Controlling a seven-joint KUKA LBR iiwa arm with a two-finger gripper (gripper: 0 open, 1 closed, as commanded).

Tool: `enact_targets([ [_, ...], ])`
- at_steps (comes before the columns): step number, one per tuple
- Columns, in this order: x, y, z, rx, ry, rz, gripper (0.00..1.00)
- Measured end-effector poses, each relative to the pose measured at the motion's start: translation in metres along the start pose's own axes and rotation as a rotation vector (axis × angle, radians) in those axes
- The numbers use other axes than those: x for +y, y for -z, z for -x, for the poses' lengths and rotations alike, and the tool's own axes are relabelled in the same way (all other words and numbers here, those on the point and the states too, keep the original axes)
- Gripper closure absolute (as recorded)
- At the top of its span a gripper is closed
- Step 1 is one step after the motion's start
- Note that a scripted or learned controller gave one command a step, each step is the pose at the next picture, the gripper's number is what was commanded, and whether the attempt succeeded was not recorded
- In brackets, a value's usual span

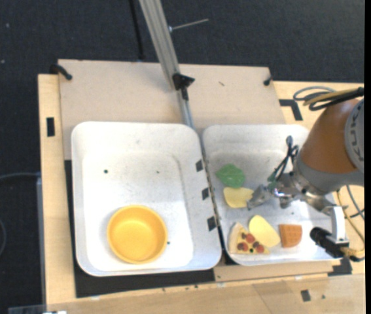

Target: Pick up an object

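Note:
In the right bin (250, 139) lie a green leaf-shaped piece (230, 174), a pale yellow flat piece (237, 197), a yellow wedge (264, 231), a pizza-like slice with red dots (245, 241) and an orange block (290, 235). My gripper (261, 198) hangs low over the bin, just right of the pale yellow piece and above the yellow wedge. Nothing shows between its fingers. The arm's orange band (329, 136) rises behind it on the right.
A yellow bowl (137, 233) sits at the front of the left bin (133, 149). A slanted metal rod (165, 51) runs from the top down to the gap between the bins. Cables lie at the right edge of the bench.

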State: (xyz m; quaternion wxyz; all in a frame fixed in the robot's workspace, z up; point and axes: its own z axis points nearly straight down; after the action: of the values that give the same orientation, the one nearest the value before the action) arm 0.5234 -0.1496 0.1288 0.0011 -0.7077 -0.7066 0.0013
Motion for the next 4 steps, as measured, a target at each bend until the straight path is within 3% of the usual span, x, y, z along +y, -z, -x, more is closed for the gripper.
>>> enact_targets([
  [1,0.002,0.014,0.001,0.0,-0.005,0.009,1.0],
  [4,0.01,0.154,0.009,-0.002,0.005,0.006,1.0],
])
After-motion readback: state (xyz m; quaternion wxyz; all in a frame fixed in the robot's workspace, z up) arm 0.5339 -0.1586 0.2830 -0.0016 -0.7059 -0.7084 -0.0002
